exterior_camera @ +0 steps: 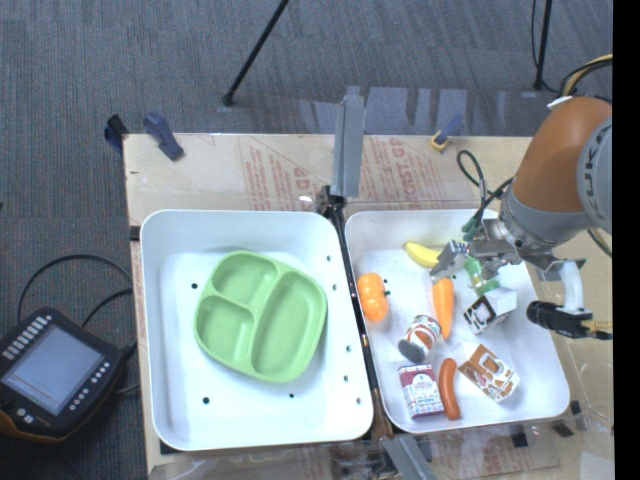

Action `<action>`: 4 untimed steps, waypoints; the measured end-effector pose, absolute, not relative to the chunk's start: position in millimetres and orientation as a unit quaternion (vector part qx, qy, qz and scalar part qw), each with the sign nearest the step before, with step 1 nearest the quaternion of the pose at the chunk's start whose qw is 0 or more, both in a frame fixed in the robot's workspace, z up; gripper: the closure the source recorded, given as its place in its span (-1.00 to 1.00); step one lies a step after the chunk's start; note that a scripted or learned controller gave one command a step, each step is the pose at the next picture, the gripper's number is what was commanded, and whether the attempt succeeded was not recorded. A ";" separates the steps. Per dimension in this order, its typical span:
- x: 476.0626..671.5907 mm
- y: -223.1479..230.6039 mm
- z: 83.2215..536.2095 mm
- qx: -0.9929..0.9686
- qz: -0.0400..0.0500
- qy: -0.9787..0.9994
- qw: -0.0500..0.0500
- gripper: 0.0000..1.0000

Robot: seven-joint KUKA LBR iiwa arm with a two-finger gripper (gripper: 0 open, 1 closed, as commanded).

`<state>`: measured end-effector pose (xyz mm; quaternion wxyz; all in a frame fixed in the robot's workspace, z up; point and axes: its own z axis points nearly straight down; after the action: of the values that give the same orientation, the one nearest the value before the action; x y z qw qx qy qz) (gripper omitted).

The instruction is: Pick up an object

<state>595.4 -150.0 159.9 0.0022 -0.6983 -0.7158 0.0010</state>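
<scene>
I'm in the approach step: my gripper (483, 260) hangs low over the right bin (560, 388), between the banana (422, 254) and a small black-and-white carton (487, 310), just above the carrot (443, 306). I cannot tell how it is set. Next I must settle squarely on one item. The arm reaches in from the right, wrist bent down.

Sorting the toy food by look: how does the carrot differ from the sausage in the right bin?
The carrot is orange and tapers to a point; the sausage is red with rounded ends. The carrot lies mid-bin just below the gripper; the sausage lies near the front edge, between the red box and a brown carton. Both are long, slim and lie roughly the same way in the right bin.
</scene>
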 end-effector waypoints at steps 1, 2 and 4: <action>595.7 -150.1 160.4 -0.698 0.001 -0.716 0.002 -1.00; 589.0 -170.0 86.3 -0.683 -0.002 -0.731 0.005 -1.00; 588.1 -173.3 95.3 -0.684 0.000 -0.729 0.005 -1.00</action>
<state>588.1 -173.3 95.3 0.0049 -0.6845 -0.7290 -0.0004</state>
